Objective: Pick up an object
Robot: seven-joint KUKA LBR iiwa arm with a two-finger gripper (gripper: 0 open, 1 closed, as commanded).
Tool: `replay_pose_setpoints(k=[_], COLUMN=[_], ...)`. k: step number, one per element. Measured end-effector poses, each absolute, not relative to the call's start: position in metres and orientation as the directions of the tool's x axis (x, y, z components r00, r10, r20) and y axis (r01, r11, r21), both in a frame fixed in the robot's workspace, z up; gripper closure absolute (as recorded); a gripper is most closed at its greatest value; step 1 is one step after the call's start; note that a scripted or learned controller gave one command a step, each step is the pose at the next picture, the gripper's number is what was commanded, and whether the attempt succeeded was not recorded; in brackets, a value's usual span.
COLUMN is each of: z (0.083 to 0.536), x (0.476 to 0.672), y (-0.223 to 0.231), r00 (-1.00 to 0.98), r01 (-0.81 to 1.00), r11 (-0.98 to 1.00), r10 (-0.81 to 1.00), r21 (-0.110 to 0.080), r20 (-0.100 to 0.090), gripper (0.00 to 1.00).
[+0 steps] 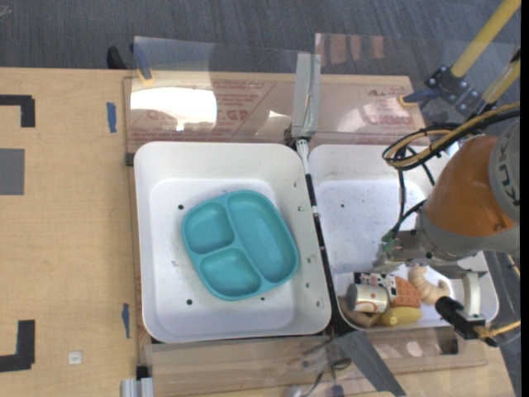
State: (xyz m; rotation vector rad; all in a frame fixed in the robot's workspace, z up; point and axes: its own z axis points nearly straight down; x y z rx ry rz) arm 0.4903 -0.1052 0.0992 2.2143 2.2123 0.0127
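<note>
Dark grey carpet (248, 7) with a faint ribbed weave covers the floor beyond the far edge of the bench. The bench top (58, 222) is pale plywood, marked with black tape corners (21, 110) at the left and short strips of blue tape (111, 117) near the bins. Clear plastic panels (215, 81) stand behind the bins, catching a bright glare of overhead light (169, 106). A yellow pole (492, 27) slants in at the upper right.
</note>
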Motion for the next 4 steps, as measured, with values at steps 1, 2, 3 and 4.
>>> replay_pose_setpoints(k=[1, 2, 3, 4], z=[0.098, 0.108, 0.108, 0.088], x=[0.490, 0.491, 0.490, 0.482], y=[-0.105, -0.105, -0.105, -0.097], r00=[0.001, 0.001, 0.001, 0.002], r01=[1.000, 1.000, 1.000, 1.000], r11=[-0.001, -0.001, -0.001, -0.002], r10=[1.000, 1.000, 1.000, 1.000], r21=[0.012, 0.014, 0.013, 0.009], r20=[-0.002, -0.002, -0.002, -0.002], gripper=[0.00, 1.00, 0.00, 0.00])
